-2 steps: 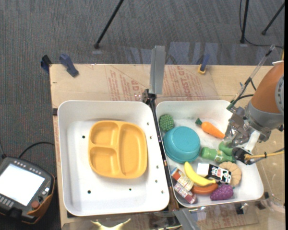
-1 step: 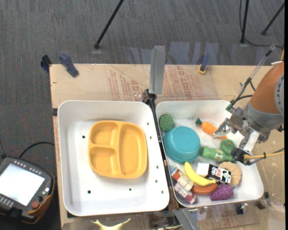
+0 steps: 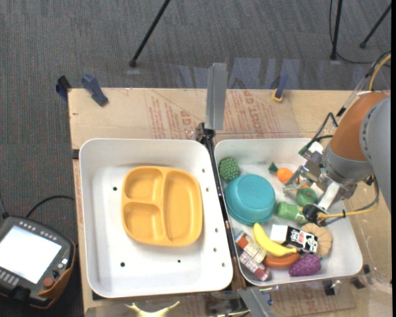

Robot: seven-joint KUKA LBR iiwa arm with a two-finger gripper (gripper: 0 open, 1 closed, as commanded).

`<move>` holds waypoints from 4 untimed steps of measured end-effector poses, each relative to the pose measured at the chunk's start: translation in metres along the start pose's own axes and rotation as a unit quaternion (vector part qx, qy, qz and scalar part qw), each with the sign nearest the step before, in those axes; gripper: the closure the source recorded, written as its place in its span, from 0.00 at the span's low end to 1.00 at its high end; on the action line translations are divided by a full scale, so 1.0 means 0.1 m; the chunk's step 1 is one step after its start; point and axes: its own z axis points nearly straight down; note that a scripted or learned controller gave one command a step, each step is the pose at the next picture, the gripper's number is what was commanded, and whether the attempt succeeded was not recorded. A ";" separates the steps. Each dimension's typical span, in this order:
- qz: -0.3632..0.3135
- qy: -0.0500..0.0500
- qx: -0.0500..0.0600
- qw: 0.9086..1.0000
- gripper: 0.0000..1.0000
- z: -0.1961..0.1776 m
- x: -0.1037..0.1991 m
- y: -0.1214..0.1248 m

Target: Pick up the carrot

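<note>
My carrot (image 3: 284, 174) lay toward the far edge of the right bin (image 3: 354, 253), a small orange piece with a green top, just beside my gripper (image 3: 308, 185). I could not tell from this angle what state my gripper was in, and nothing showed held in it.

What I judged could go wrong: the carrot was small and crowded. The teal bowl (image 3: 250, 198) sat just on its left and green pieces (image 3: 297, 203) lay close under my wrist, so a descent slightly off could have caught a green piece instead, or nudged the carrot against the bowl and away. Its rounded shape could also have slipped out of a pinch.

Going left to right: the left bin (image 3: 92, 177) held 1 yellow divided plate (image 3: 162, 205) with 3 compartments, nothing in them. The right bin held a bumpy green fruit (image 3: 229, 169) at its far left corner, the teal bowl, the carrot, then along its near edge a banana (image 3: 272, 241), small boxes (image 3: 252, 256), purple grapes (image 3: 305, 265) and a cookie (image 3: 322, 238).
</note>
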 end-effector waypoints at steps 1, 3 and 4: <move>0.001 -0.001 -0.003 1.000 0.00 -0.01 0.40 -0.12; 0.303 -0.001 -0.003 0.953 0.00 -0.01 -0.30 -0.22; 0.304 0.000 -0.003 0.953 0.00 -0.02 0.23 0.28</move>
